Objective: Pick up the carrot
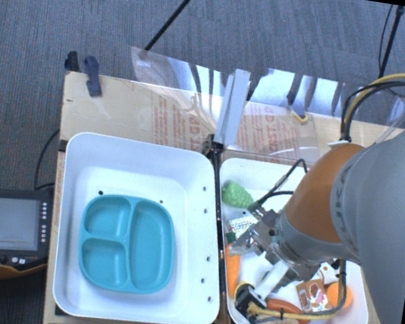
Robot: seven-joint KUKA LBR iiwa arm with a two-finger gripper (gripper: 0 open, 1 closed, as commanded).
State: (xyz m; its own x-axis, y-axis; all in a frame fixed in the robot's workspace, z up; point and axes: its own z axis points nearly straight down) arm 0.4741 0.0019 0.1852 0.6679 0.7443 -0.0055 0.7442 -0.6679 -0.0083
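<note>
We see one carrot [230, 272]: orange, elongated, lying along the left wall of the right bin [357, 318], at about 8 o'clock from the gripper [266, 277]. We can't tell the gripper's state, and no item shows in it. Two white bins on the surface [149, 114]. The left bin [141, 159] carries one teal three-compartment plate [127, 243]. One green item [237, 195] sits at 11 o'clock from the gripper.

The arm [390, 189] is a thick, smooth grey cylinder with a broad orange band above a grey wrist. At the band's seven o'clock the gripper [257, 270] looks metallic with pale fingers, though detail blurs. Yellow-and-black cables loop at its twelve o'clock.
</note>
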